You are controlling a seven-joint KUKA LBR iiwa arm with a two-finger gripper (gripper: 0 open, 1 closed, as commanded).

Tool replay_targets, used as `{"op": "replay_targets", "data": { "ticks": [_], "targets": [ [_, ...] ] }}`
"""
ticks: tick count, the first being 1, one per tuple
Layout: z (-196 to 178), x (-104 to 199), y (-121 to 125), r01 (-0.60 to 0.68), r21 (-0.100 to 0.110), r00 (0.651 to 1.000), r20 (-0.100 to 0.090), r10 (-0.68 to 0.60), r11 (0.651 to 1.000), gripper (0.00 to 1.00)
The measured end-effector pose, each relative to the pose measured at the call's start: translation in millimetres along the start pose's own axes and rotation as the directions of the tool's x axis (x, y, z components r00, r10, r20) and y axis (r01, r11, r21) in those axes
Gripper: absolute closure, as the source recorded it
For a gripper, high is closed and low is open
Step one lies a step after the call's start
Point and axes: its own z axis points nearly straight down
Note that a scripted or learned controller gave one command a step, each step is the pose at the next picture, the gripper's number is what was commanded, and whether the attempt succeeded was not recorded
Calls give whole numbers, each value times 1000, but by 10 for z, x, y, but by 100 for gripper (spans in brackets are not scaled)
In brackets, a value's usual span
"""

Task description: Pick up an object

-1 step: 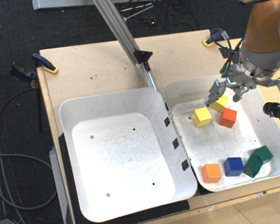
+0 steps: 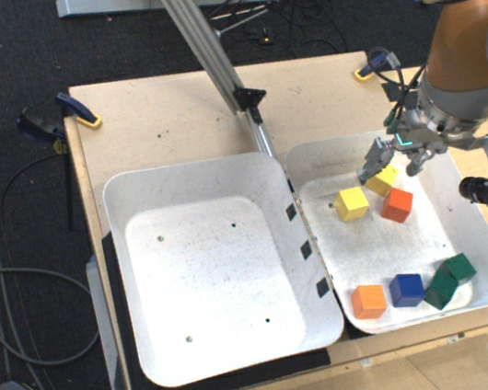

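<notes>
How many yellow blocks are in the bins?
2, both in the right bin: one yellow block near its middle, another yellow block partly hidden under the gripper.

The claw partly hides a yellow block.

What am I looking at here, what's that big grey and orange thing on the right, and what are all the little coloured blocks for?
That is a robot arm, reaching in from the right. The single camera is fixed above the bench and looks down at a slant. At the arm's end is its tool, two fingers meant to pick up an object.

Two shallow white bins sit side by side. The left bin has speckled marks. The right bin holds small blocks: a yellow block, a second yellow one just under the tool, a red-orange block, and along the near edge an orange block, a blue block and two green blocks.

The tool hovers over the second yellow block; nothing is visibly held.
</notes>
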Motion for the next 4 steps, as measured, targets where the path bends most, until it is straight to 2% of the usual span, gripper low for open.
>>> {"op": "replay_targets", "data": {
  "ticks": [1, 2, 3, 4],
  "targets": [
    [468, -70, 23, -3, 3, 1000, 0, 3, 1000, 0],
    [988, -71, -24, -3, -13, 1000, 9, 3, 1000, 0],
    [987, -77, 24, -1, -24, 1000, 8, 2, 1000, 0],
    [897, -81, 30, -2, -27, 1000, 9, 2, 1000, 100]
  ]
}}
